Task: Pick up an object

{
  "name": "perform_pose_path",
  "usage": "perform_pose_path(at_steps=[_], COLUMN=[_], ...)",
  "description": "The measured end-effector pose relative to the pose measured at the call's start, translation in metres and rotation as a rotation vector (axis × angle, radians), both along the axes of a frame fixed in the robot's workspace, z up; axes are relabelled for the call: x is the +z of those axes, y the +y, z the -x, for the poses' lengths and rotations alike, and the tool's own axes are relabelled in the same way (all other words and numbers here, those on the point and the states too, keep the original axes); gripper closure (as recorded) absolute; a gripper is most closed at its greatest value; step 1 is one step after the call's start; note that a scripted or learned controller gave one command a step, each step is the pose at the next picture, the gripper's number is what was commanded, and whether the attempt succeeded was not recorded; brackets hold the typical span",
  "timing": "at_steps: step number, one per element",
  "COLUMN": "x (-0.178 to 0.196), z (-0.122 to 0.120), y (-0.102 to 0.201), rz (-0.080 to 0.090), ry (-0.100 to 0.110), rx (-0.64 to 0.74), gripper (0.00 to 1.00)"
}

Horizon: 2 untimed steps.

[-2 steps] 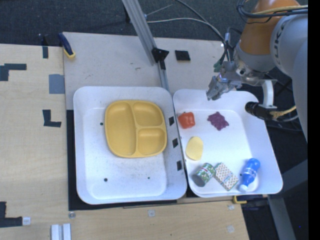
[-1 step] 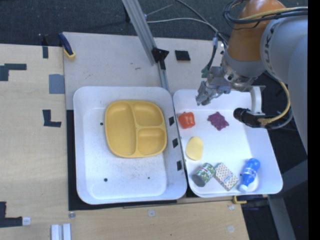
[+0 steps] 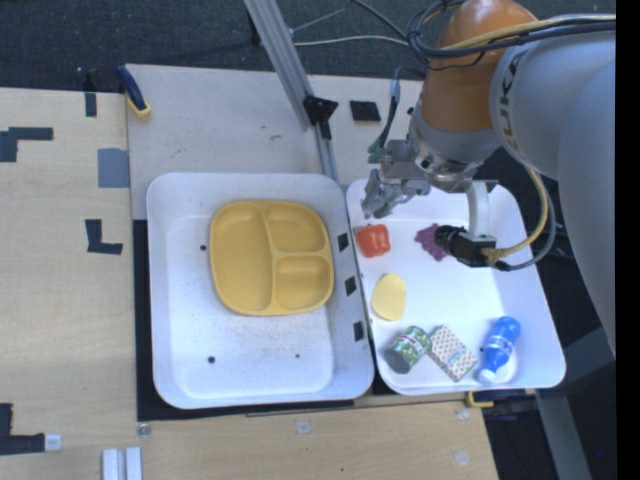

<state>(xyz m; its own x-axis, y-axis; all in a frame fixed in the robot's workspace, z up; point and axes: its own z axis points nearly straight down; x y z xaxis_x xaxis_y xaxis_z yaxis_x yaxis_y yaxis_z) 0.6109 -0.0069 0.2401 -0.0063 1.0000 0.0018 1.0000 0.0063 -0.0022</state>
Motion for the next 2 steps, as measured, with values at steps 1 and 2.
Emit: perform_pose_path(at_steps=[1, 2], x=[-0.014, -0.019], z=[0.020, 0.040], y=[0.056, 0.095], rz=[0.001, 0.001], ry=[0.002, 0.002], rx=[0.000, 0.000], gripper=[1.00, 1.00])
